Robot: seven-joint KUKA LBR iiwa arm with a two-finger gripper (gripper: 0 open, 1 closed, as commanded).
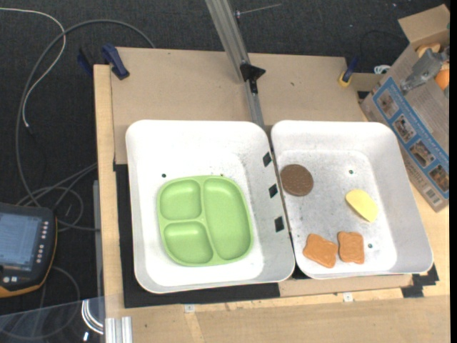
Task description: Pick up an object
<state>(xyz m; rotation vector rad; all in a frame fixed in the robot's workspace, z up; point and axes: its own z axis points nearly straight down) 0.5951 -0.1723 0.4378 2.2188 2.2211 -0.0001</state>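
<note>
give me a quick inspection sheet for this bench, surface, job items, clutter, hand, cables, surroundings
surface: wooden bench bearing left bin and right bin side by side, speckled with dark marks.
job's things: in the right bin, brown round cookie, yellow wedge, two orange crackers lying close together near the front wall.
clutter: green divided plate in the left bin.
hand: nothing seen.
cables: grey cables loop over the dark floor at left.
surroundings: control pendant at left; cardboard box at right; blue clamp; metal pole.
</note>
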